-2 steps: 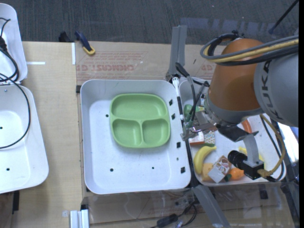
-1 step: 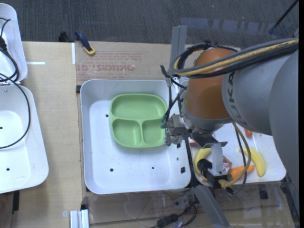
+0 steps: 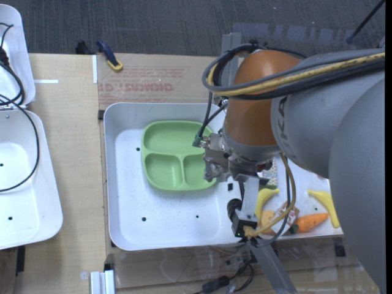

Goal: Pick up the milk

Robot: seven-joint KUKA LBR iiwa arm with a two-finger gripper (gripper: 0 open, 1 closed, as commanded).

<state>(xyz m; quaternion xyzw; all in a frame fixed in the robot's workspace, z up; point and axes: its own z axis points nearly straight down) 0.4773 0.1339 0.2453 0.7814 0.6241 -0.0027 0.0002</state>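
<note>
My gripper (image 3: 212, 166) hangs under the orange wrist band, over the right edge of a green divided plate (image 3: 168, 155) in the middle bin (image 3: 122, 188). The arm's bulk covers most of the right bin. A small white printed patch (image 3: 268, 177) shows just under the wrist; it may be the milk carton, but too little shows to tell. Nothing can be seen held in the gripper.
In the right bin, a yellow banana (image 3: 264, 202), a second banana (image 3: 324, 202) and an orange carrot (image 3: 312, 220) lie near the front. Another white bin (image 3: 24, 188) with a black cable stands at the far left. A blue-and-yellow clamp (image 3: 109, 55) lies on the bench behind.
</note>
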